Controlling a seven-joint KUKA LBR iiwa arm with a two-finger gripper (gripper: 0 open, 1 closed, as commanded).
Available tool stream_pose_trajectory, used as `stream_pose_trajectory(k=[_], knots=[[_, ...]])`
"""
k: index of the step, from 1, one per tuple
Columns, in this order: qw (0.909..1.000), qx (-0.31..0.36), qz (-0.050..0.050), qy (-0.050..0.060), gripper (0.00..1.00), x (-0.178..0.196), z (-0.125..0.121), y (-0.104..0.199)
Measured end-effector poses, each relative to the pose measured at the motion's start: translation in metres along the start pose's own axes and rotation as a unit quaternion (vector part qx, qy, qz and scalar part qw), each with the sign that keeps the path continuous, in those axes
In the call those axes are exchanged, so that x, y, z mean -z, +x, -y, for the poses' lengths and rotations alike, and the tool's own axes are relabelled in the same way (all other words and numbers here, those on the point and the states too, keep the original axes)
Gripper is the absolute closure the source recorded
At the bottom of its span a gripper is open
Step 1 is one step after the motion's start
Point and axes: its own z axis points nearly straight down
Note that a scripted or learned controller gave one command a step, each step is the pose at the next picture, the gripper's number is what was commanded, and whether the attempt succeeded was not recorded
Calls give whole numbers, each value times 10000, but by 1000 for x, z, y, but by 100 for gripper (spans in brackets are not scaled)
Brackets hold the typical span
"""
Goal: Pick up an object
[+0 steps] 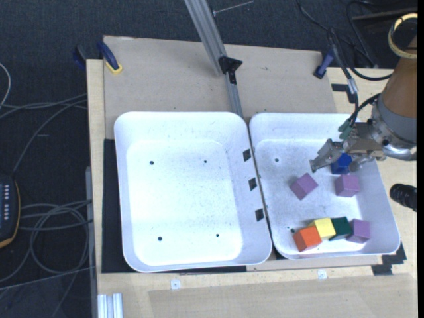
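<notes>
The blue block (341,163) in the right bin (278,148) is partly covered by the gripper (336,159), so I cannot tell whether the fingers pinch it. The arm (399,105) reaches in from the right edge, cut off there, low over the bin.

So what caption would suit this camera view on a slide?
Claw hangs over a blue block in the right bin, among purple blocks.

Grey arm (397,121) with orange band, black cables, metal claw (339,156) with grey fingers.
</notes>
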Motion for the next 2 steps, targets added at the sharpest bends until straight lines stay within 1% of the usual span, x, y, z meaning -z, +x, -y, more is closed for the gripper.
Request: stream_pose_trajectory(k=[1, 2], knots=[[10000, -3, 2, -5, 0, 0, 0, 0], [10000, -9, -3, 38, 0, -60, 5, -6]])
